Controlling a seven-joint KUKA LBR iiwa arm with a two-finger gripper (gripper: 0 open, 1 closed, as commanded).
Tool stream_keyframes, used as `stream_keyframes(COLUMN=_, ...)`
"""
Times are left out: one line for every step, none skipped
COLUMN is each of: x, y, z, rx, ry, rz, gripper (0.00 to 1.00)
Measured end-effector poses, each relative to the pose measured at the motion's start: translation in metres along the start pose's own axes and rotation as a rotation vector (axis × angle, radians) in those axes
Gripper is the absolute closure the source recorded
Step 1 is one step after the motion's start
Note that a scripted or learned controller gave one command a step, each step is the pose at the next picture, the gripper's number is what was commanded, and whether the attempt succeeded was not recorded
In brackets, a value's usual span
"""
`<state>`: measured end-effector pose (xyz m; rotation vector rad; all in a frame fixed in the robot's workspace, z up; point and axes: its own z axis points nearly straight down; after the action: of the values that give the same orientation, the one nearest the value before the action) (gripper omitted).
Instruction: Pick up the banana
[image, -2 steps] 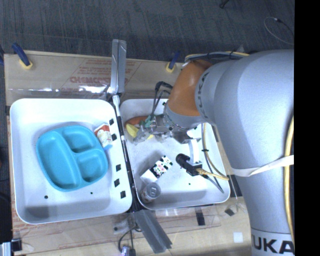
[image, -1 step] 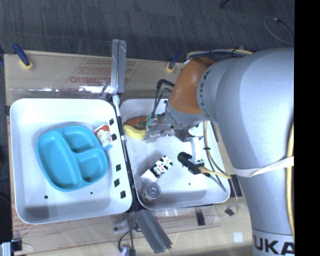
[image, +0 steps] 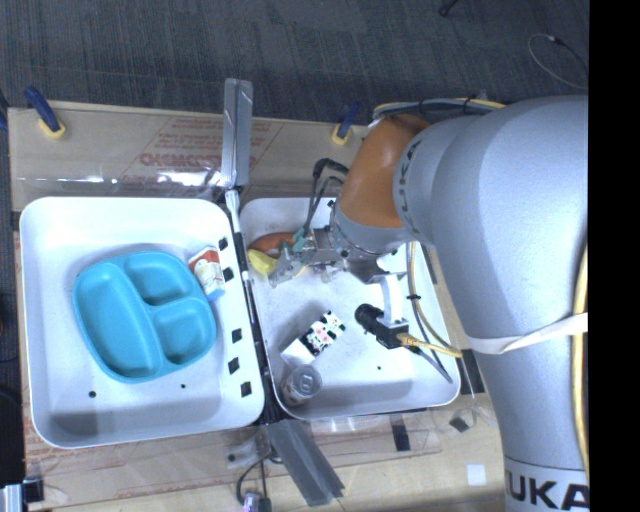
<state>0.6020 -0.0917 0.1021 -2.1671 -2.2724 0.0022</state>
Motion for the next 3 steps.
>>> stream_keyframes(x=-0.007, y=0.050, z=0.010, rx=0.002, ry=0.000, rz=0.032, gripper=0.00)
stream_keyframes(x=-0.006, y=0.050, z=0.000, rx=0.003, ry=0.000, rz=0.024, gripper=1.00)
stream_keyframes(x=0.033, y=0.056, z=-0.090, rx=0.000, ry=0.000, rz=0.140, gripper=1.00)
